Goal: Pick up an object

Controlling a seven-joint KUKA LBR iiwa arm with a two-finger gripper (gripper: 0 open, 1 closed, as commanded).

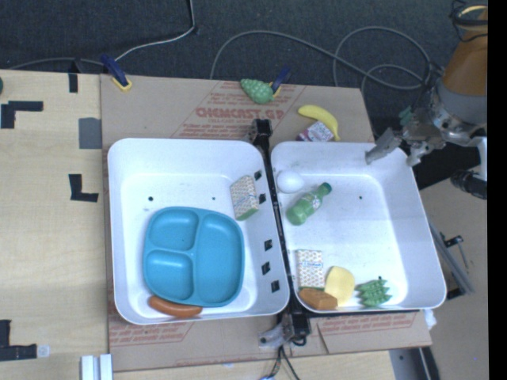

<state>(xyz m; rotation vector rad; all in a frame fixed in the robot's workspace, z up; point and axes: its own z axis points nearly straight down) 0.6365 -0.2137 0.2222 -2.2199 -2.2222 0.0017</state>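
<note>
Cardboard-covered surface [158, 109]; claw [396, 142], state indeterminate, over right bin's rim [396, 172]. Risk: descent strikes rim, missing bottle [307, 204].

White shallow bins: two I count, side by side, left bin [127, 212] and right bin [412, 228].
Blue divided plastic plates: one [194, 256], in the left bin.
Orange sausages: one [174, 307], at that plate's near edge.
Patterned sponge blocks: two, [245, 195] and [310, 267].
Green bottles: one [307, 204].
White eggs: one [289, 182].
Yellow bananas: one [320, 119], beyond the right bin.
</note>
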